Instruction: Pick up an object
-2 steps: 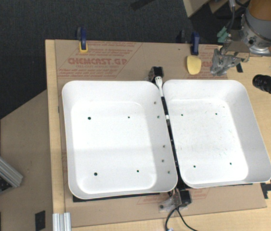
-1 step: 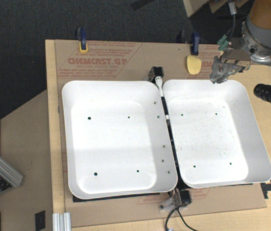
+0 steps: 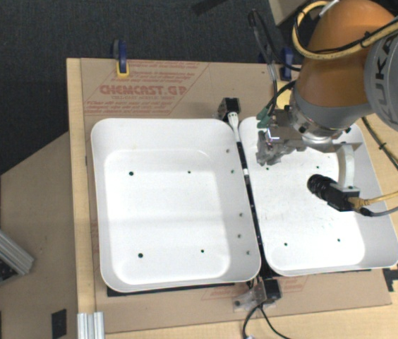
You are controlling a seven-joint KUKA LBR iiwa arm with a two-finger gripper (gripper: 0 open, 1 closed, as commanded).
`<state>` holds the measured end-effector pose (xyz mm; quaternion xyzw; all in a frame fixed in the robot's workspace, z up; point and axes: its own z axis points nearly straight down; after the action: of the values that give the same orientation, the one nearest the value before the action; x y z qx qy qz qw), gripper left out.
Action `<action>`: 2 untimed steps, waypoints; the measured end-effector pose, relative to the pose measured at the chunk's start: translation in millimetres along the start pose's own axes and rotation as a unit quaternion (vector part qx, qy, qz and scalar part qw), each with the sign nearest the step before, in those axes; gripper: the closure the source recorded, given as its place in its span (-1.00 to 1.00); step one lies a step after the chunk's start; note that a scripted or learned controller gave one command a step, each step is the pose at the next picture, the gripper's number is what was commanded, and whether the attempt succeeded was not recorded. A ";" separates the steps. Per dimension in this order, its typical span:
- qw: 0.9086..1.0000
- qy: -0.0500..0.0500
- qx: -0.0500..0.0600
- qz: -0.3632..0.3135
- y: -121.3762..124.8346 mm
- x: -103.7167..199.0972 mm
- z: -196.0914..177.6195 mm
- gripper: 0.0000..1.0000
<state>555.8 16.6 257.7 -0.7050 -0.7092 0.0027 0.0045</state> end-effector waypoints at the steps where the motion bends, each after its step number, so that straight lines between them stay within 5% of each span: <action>1: 1.000 0.000 -0.016 0.000 7.8 28.3 -179.1 1.00; 2: 1.000 -0.002 0.000 0.001 51.5 53.2 -64.1 1.00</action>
<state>607.7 70.0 321.4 -0.7060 -0.7082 0.0035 0.0032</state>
